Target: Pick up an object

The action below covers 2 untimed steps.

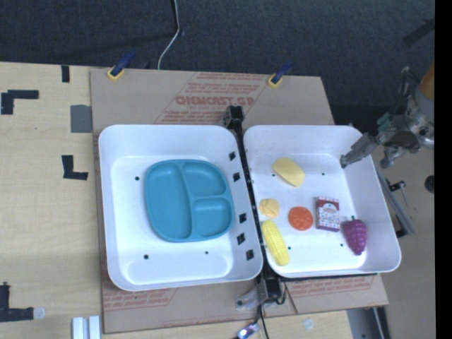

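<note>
Right now, looking down from the overhead camera, you have two white bins side by side in the middle of the frame, resting on a brown cardboard sheet (212,101) that lies on a pale wooden bench (42,210). The left bin (116,143) holds a blue divided plate (188,200), lying flat near the bin's centre. The right bin (374,256) holds the small things you could pick: a pale yellow lemon-shaped piece (289,171) in its upper middle, a small yellow lump (269,207) just below and to the left of it, a corn cob (275,242) lying lengthwise along the bin's lower left wall, an orange-red round piece (301,218) near the centre, a small red-and-white box (328,214) just beside that round piece on its right, and a purple bunch of grapes (354,234) at the lower right, close to the box. Your gripper (367,150) sits at the right edge of the frame, over the upper right rim of the right bin, well apart from every one of those pieces. One dark finger (353,155) slants down and left toward the bin; you cannot tell from this angle how the claw is set, and nothing shows between its fingers. A white cable (169,44) runs down from the top of the frame toward the cardboard's far edge.
</note>
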Tool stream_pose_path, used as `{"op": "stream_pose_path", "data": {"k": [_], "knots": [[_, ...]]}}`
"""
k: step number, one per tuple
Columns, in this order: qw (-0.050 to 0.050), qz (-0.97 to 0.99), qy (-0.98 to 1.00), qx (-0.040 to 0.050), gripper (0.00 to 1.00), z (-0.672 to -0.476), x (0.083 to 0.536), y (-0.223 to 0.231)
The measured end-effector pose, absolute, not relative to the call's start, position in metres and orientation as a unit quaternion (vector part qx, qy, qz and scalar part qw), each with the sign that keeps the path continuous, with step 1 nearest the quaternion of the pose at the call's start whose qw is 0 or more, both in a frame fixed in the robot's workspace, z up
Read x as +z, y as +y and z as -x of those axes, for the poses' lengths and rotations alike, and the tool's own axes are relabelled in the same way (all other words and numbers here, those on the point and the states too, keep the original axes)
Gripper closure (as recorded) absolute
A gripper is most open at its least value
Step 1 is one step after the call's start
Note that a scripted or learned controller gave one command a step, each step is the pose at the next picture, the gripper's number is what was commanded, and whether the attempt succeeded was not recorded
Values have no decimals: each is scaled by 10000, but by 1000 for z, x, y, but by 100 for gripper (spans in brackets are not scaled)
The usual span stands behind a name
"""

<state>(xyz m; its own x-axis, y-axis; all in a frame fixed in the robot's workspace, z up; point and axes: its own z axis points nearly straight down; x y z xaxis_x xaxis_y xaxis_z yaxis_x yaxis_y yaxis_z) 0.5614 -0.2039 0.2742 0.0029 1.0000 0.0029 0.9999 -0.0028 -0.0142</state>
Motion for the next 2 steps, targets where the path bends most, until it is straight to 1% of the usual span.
{"op": "stream_pose_path", "data": {"k": [1, 2], "knots": [[11, 7067, -7075, 11, 0, -563, 281, -203], [29, 7064, -7078, 22, 0, -568, 221, -195]]}}
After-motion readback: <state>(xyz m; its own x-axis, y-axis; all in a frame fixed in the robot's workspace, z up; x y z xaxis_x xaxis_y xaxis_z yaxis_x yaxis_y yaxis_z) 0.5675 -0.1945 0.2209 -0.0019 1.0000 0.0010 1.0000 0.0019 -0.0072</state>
